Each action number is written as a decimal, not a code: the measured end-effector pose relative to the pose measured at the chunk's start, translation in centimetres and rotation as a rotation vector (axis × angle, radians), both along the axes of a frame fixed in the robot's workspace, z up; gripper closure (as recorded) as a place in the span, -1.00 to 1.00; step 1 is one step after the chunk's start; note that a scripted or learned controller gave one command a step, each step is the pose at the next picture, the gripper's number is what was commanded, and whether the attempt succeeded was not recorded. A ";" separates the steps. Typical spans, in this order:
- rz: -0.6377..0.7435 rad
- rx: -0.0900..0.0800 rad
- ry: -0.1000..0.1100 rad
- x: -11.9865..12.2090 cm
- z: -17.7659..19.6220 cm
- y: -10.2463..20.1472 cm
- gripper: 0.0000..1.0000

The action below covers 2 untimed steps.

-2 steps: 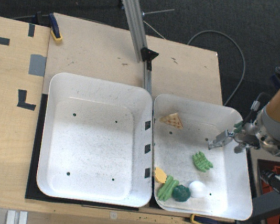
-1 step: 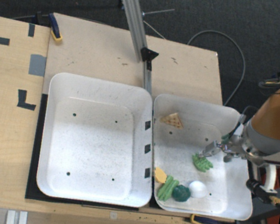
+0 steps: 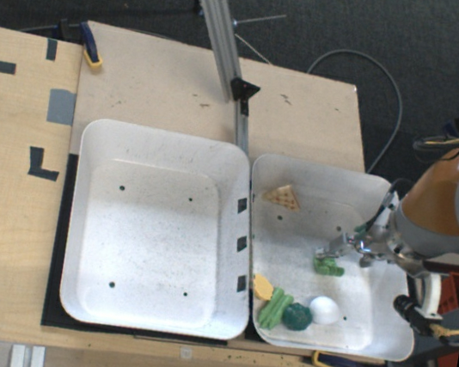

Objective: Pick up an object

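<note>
My gripper (image 3: 347, 245) reaches into the right bin (image 3: 378, 334) from the right, low over its middle-right part. A small green object (image 3: 329, 266) lies right below and touching the gripper's tip; whether it is gripped is unclear. A tan triangular piece (image 3: 282, 198) rests near the bin's back left. Along the front of the bin sit a yellow piece (image 3: 262, 287), a light green ridged object (image 3: 275, 308), a dark green ball (image 3: 297, 317) and a white ball (image 3: 324, 309).
The left bin (image 3: 166, 146) stands beside the right one, sharing a dividing rim. A slanted metal pole (image 3: 224, 34) runs from the top down to the bins' back edge. The arm's orange band (image 3: 437, 196) hangs over the right bin's right rim.
</note>
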<state>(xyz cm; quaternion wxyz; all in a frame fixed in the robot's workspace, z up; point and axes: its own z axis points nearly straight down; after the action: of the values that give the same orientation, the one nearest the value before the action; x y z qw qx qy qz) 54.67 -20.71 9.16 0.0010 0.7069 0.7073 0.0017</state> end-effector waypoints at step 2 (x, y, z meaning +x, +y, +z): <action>0.002 -0.002 0.001 0.5 5.8 0.8 1.00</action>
<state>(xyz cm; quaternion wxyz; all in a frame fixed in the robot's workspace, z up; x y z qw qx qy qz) 55.22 -19.92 14.99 0.0016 0.7062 0.7080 0.0007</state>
